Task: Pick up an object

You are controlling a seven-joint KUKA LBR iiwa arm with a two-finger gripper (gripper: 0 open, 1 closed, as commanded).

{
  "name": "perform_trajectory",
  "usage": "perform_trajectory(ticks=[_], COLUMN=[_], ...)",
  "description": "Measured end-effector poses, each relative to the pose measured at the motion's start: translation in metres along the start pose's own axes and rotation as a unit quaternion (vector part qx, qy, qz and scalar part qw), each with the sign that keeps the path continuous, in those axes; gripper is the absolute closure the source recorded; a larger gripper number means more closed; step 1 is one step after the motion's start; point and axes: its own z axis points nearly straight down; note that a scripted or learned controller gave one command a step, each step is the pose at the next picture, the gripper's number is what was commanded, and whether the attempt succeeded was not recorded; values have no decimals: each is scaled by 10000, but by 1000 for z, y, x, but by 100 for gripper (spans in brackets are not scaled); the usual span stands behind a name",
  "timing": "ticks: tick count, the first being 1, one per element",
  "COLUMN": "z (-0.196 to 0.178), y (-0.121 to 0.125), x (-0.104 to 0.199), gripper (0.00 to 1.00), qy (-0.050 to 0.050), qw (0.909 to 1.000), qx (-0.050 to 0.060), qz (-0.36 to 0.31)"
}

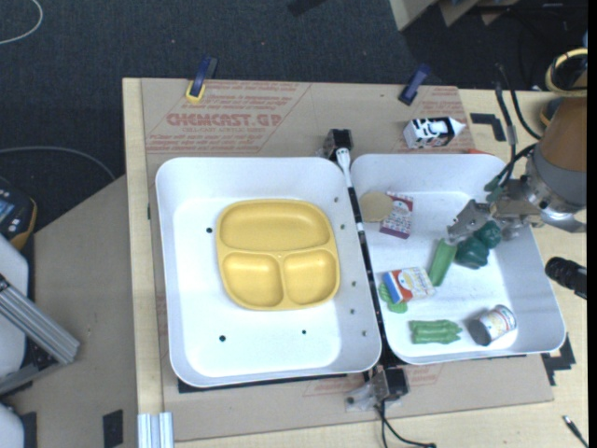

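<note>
Lying just below the hand [473, 224]: green bottle [441, 261].

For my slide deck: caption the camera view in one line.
Arm's gripper poised over green items in the right bin; yellow tray sits in the left bin.

Bright even overhead light, soft shadows, mild glare on white bins [187, 278], slightly soft focus

Two bins side by side on bench [140, 250]. Left bin [187, 325] holds divided tray [277, 253], centred. Right bin [541, 297]: card box [399, 217] at rear left, bottle [441, 260] mid, can [492, 325] front right, packet [408, 286] left of bottle. Gripper [478, 220] over rear right.
</note>
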Motion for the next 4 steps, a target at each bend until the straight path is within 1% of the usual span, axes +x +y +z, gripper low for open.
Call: perform_trajectory(ticks=[1,2,3,4], z=[-6,48,100,111], y=[3,-6,-16,-16], x=[0,6,1,2], gripper=[0,0,0,0], qy=[-11,0,-4,-5], qw=[10000,10000,10000,10000], qx=[-57,-23,-25,-41], qz=[-12,-11,-6,-11])
